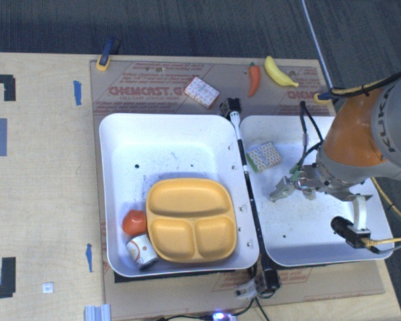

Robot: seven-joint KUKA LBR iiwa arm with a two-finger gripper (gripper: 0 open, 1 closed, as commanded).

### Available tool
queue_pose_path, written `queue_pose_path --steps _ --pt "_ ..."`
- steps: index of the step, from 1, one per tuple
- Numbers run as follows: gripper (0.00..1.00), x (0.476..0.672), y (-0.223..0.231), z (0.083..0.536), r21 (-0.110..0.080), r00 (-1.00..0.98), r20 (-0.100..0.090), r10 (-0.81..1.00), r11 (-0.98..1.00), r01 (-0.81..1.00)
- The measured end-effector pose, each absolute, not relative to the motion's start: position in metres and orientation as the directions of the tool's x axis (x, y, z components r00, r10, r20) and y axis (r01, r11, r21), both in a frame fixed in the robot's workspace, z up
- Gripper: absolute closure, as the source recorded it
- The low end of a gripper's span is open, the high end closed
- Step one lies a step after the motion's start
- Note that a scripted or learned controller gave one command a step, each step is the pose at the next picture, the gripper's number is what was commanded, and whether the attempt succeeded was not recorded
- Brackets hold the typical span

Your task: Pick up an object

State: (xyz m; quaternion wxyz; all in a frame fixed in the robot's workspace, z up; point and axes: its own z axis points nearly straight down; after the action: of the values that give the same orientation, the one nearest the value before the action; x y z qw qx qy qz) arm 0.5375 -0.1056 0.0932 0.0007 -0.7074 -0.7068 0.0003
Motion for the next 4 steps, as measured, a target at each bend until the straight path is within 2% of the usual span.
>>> queue_pose_path --steps 1,2,3,4 --pt "0.00 0.588 -0.131 0.086 0.004 0.000 -0.001 1.000 0.000 1.000" --pt "0.00 0.504 -0.104 0.086 0.001 0.001 0.001 1.000 -0.001 1.000" --pt "0.00 0.542 -0.093 0.086 0.004 0.000 -0.001 1.000 0.000 1.000" --pt "0.00 0.583 -0.129 0.086 0.004 0.000 -0.001 1.000 0.000 1.000"
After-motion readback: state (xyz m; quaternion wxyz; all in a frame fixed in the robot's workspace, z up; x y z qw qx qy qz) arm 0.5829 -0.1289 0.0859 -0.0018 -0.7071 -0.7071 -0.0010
